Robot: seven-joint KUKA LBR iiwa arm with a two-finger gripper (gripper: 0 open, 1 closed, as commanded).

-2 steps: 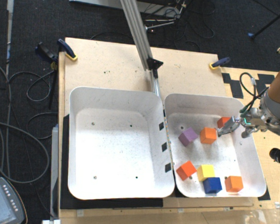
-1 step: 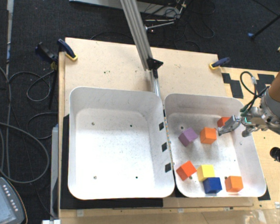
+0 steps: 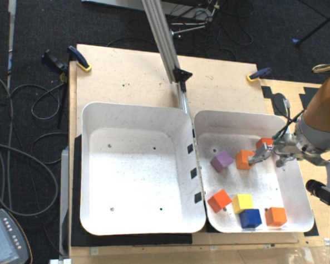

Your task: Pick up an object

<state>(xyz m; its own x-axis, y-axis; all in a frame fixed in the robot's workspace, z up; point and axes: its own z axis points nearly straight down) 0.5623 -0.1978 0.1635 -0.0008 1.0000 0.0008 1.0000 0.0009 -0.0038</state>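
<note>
Right bin, six blocks; gripper lowered among the upper group.

The gripper (image 3: 256, 156) is seen low in the right bin (image 3: 210, 123), touching the orange block (image 3: 243, 159); whether it is spread or closed cannot be told. A purple block (image 3: 222, 160) is placed just left of that block, and a red-orange block (image 3: 264, 143) is partly hidden behind the gripper. Along the near wall are listed an orange-red block (image 3: 220, 200), a yellow block (image 3: 242, 203), a blue block (image 3: 250, 218) and another orange block (image 3: 276, 216). The left bin (image 3: 135, 118) is set beside it.

A pale wooden surface (image 3: 140, 77) carries two shallow white bins: the left bin (image 3: 91, 152) touching the right bin (image 3: 295, 189) beside it.
</note>
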